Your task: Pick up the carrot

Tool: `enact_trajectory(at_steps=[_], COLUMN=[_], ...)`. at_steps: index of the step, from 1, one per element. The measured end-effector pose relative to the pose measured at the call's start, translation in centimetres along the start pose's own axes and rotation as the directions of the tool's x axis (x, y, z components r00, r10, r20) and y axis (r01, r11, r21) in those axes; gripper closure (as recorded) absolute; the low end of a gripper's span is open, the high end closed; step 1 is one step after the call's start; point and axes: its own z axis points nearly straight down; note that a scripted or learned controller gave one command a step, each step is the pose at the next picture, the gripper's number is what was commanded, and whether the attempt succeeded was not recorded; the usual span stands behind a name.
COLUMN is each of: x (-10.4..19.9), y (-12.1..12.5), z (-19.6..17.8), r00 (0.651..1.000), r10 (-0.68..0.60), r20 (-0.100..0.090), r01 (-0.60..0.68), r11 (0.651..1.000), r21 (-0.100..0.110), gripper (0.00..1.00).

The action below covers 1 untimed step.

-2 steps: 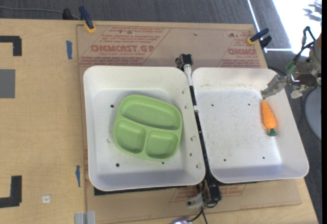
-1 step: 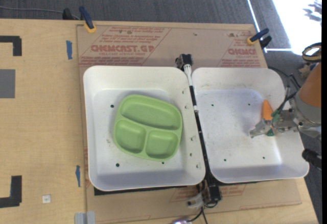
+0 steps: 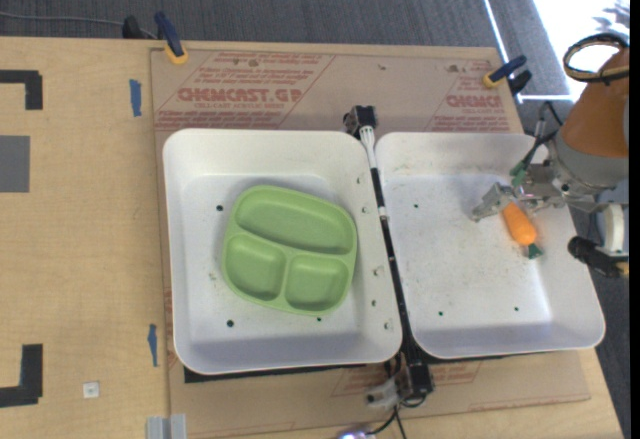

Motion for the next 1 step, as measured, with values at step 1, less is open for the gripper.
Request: enact_trajectory(at_steps=[1], x=[-0.62], y=[-0.09], z=[-0.93], r00=[1.000], r10=[0.001], r20=[0.020], r01=[-0.001], r11=[1.000], r21=[-0.007], gripper=[1.00])
